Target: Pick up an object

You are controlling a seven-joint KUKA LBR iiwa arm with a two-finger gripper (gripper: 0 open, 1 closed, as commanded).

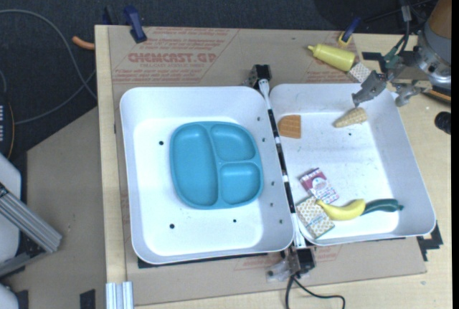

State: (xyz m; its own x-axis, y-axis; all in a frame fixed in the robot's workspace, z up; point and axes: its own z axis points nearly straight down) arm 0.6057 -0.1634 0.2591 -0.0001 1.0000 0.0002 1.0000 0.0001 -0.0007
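My gripper (381,95) hangs over the far right corner of the right bin (401,157), open, with nothing between its fingers. One finger (367,89) ends just above a tan ice-cream cone (351,117) lying on the bin floor. A toast-coloured slice (290,126) lies by the bin's left wall. Near the front lie a pink packet (318,186), a yellow banana (342,210), a checkered cracker (313,219) and a teal handle (384,206).
The left bin (143,157) holds a blue divided plate (215,163). A yellow bottle (332,54) lies on the bench behind the right bin. Clamps sit between the bins at the back (260,75) and the front (297,261).
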